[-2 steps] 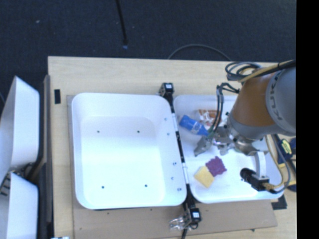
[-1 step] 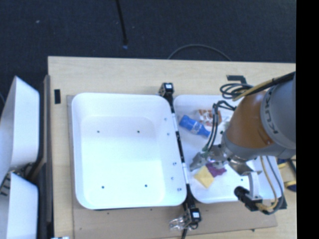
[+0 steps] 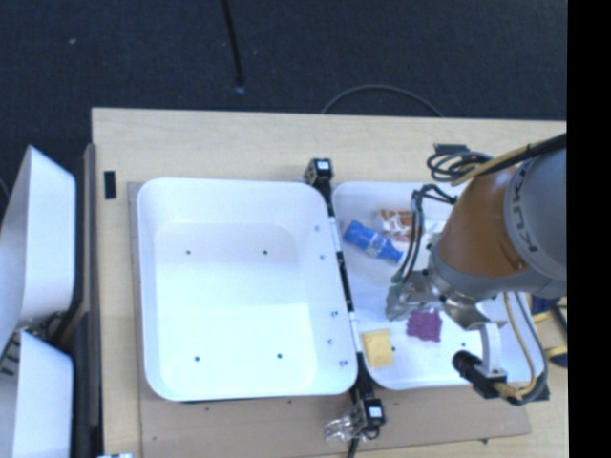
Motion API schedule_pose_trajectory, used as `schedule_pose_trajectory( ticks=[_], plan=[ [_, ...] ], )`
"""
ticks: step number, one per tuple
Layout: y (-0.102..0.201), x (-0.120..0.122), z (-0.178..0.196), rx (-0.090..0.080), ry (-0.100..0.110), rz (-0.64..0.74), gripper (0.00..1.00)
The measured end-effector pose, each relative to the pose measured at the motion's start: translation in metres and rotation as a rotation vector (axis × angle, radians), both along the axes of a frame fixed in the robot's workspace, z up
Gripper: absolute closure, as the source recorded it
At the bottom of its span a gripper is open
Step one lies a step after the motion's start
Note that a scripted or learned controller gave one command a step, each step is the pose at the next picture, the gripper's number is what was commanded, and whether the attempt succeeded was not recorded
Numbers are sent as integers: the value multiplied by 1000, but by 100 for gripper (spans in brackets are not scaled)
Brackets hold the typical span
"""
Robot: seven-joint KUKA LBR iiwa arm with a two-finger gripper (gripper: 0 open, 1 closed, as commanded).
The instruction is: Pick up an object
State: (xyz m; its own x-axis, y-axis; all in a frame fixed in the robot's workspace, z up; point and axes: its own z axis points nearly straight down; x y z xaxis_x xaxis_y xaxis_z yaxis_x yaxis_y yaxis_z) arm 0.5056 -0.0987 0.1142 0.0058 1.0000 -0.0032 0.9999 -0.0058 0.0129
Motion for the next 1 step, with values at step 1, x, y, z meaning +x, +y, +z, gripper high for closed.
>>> schedule_pose_trajectory(
  ticks=[1],
  plan=[
    [11,68,93,0,-3,12,100]
  ],
)
